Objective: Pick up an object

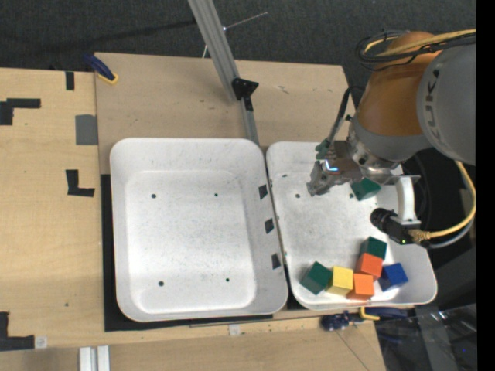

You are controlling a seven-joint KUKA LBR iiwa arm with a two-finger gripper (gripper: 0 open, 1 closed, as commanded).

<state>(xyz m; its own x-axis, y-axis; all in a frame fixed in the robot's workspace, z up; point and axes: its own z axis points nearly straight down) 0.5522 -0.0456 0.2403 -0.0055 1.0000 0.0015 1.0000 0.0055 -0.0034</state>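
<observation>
Hovering our gripper [321, 180] over the right bin [309, 230], upper middle | finger state: we cannot tell | blocks [352, 273] lying toward the frame's lower right, apart from it

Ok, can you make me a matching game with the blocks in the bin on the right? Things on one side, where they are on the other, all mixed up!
Things:
1. yellow block
2. blue block
3. gripper
4. green block by the arm

Places:
A. at the far right of the block cluster
B. over the top part of the right bin, away from the cluster
C. between a green block and an orange block
D. just right of the gripper

Pairs: 1-C, 2-A, 3-B, 4-D
</observation>
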